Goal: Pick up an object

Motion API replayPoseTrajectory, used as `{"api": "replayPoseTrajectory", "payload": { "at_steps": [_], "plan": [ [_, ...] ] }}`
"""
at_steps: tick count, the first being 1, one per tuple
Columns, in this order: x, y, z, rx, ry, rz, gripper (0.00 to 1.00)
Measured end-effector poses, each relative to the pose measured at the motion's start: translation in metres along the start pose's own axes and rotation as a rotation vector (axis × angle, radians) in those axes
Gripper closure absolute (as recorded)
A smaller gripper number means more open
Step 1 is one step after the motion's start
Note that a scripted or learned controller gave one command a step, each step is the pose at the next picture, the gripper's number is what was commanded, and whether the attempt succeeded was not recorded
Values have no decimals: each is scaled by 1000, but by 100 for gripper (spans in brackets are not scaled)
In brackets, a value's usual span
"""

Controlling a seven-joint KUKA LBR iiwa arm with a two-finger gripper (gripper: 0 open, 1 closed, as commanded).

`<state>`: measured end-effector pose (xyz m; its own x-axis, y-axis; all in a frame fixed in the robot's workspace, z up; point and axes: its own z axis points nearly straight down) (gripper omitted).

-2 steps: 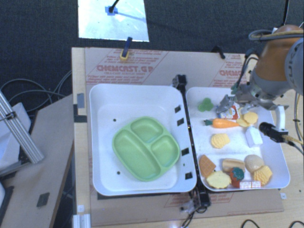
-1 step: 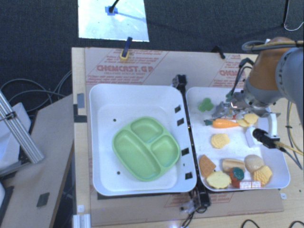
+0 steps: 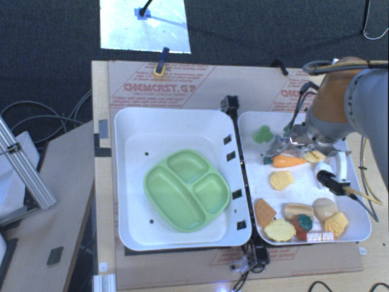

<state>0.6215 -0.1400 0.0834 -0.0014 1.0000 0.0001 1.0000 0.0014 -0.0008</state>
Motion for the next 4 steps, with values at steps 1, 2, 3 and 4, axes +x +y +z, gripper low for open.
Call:
{"api": "replayPoseTrajectory", "payload": {
  "at_steps": [1,2,3,4],
  "plan": [
    [0,1,-12,-5,-1,0,100],
    [-2,10,-75,-9,-2,-3,100],
    [-2,16,-140,-9,-2,-3,100],
    [-2,17,-142,-4,-1,-3,100]
  ]
}}
